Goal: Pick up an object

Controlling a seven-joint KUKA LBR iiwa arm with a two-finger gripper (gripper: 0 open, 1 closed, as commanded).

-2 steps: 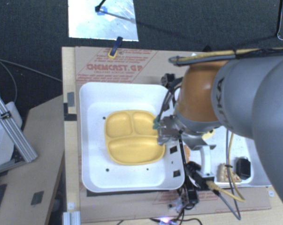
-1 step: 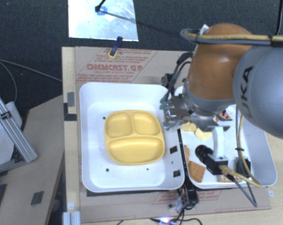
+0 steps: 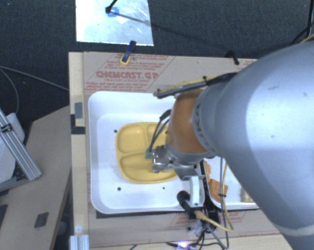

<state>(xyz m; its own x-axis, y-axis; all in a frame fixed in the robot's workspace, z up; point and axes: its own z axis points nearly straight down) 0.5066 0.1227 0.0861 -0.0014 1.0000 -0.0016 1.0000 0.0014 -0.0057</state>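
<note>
Bench [image 3: 77, 139]: brown printed board [image 3: 130, 69] flat on top, white bin [image 3: 102, 139] on board, yellow-blue tool [image 3: 128, 52] at far edge.

Clamp [image 3: 127, 52] on brown board [image 3: 130, 74]

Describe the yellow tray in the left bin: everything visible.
The yellow tray is a shallow divided dish, pale yellow, with a smooth, plastic-looking surface and rounded corners. Raised ridges split it into compartments; at least two show, one toward the far side and one nearer the camera. It lies flat, open side up, on the floor of the left white bin, about mid-bin. Its right part is hidden under the arm's wrist, and the gripper sits over its right edge; contact cannot be confirmed. Nothing visible lies in the compartments.
</note>
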